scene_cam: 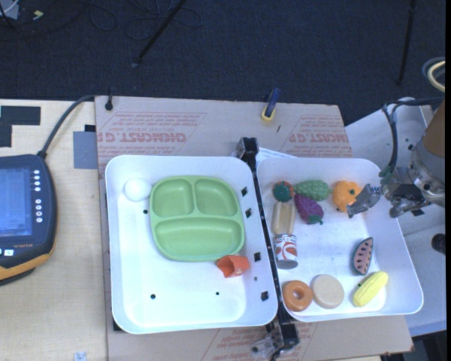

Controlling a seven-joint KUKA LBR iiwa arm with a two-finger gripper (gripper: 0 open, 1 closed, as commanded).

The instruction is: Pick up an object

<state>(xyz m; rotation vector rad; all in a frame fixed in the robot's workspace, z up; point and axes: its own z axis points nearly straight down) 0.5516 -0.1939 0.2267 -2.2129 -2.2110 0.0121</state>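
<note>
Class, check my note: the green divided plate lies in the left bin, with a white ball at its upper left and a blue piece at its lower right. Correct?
One slip: the piece is orange, not blue, as the camera view shows. The green divided plate does lie in the left bin, white ball at its upper left.

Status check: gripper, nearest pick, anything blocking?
Gripper at right bin's right edge, holding nothing. Orange nearest, untouched. Nothing blocking it.

Bright overhead light, white bins (128,277) slightly blown out, bg dark, img soft.
</note>
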